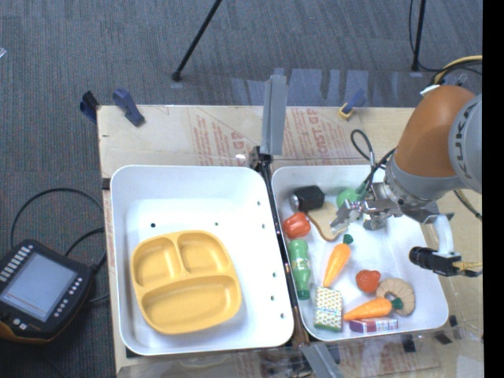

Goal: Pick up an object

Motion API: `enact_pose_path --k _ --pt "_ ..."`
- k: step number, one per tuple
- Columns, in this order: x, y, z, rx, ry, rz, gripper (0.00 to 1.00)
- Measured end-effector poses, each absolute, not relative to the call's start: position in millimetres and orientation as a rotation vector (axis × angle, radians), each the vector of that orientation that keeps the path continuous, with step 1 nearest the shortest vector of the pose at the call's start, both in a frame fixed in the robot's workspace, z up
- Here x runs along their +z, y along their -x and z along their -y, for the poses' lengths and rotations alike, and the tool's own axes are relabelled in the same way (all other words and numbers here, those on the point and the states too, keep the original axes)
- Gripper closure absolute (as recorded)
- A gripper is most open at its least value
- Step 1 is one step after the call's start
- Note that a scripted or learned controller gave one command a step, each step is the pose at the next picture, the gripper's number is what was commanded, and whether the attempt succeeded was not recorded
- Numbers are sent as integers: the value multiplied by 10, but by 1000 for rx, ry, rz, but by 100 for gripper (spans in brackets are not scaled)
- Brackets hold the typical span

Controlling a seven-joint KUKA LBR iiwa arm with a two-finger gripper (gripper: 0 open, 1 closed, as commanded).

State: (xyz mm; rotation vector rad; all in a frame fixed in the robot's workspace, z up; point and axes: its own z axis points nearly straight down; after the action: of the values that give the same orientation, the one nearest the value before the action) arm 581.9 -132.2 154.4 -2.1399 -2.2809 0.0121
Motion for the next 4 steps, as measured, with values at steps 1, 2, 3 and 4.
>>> enact_pose_path --k 1,2,3,4 --pt "1881 -6141 1226 -1 1880 2518 0" --pt "854 -5821 1094 3 1926 2474 0" --pt "869 -5074 1380 2 1896 2501 0" --pt "959 -5075 1377 0 1899 2496 100"
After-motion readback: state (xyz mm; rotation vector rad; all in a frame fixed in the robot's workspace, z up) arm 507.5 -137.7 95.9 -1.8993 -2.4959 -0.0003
